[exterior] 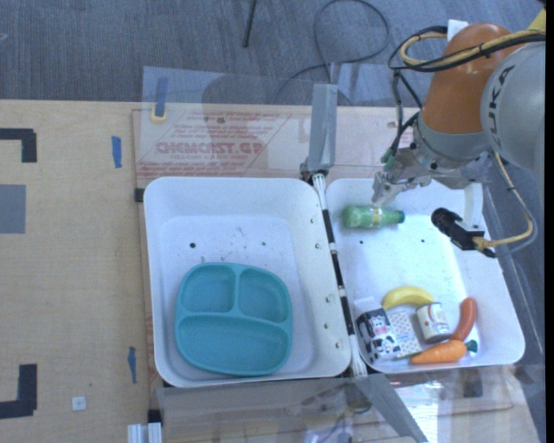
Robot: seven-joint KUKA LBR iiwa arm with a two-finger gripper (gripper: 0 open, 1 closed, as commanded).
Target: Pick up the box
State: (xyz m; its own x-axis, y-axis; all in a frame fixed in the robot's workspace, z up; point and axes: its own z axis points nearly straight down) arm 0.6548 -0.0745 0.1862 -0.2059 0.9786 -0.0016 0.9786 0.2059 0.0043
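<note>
A light wooden bench [69, 285] is seen from above, with two shallow white bins set side by side, touching along a middle seam. The left bin [164, 203] holds a teal divided plate [234, 318] lying flat in its near half. The right bin [498, 285] holds the clutter. The box [387, 333], small, with black and patterned white faces, is found in the near-left corner of the right bin, just beside a yellow banana [409, 297] and a small jar [432, 321]. An orange carrot [442, 351] is laid along the near rim, with a red-orange sausage-shaped item [467, 317] to the right of the jar. A green bottle [370, 216] is lying on its side at the far-left part of the right bin.

The gripper [387, 187] is positioned over the far edge of the right bin, just above the bottle and well apart from the box; whether it is spread or closed cannot be told. A clear plastic sheet with red lettering [212, 143] is taped on the bench beyond the bins. Blue tape strips [116, 151] and black markers [24, 144] are seen on the left. Grey floor [86, 43] with black cables [351, 26] lies at the far side.
</note>
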